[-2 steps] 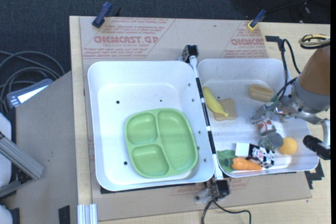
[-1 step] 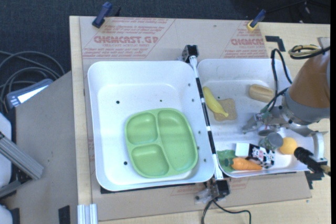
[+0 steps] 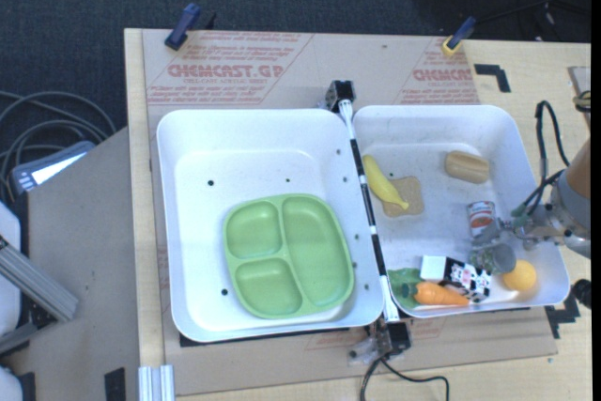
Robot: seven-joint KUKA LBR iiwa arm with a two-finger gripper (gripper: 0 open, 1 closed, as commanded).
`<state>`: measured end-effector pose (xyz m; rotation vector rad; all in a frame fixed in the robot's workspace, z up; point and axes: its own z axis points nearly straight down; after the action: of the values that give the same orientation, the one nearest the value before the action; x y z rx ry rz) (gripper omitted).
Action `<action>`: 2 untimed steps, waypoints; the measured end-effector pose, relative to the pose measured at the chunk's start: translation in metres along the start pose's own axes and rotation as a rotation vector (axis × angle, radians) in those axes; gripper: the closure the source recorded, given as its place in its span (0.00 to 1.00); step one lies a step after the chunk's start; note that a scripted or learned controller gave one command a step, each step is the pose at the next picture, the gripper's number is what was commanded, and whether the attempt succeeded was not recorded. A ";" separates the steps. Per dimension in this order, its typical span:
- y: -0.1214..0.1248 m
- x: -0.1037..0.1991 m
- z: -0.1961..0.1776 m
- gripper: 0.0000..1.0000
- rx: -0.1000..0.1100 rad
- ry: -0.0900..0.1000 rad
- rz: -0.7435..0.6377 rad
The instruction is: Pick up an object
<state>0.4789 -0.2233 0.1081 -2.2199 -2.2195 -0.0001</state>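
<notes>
The arm reaches in from the right, its hand low over the right bin between a small can and an orange ball; I cannot tell its grip. That bin also holds one banana, one bread roll, one carrot, one cow-patterned toy crowded together. The left bin holds one green divided plate.

A grey robot arm enters low at the right edge of the overhead view, reaching leftward. Its gripper hangs at the end, pointing down and to the left; finger positions are too blurred to read.
</notes>
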 end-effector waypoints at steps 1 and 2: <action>0.033 0.073 0.023 0.00 0.000 0.000 -0.002; 0.070 0.041 -0.029 0.00 -0.004 -0.003 -0.001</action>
<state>0.5487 -0.1826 0.1374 -2.2226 -2.2242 -0.0007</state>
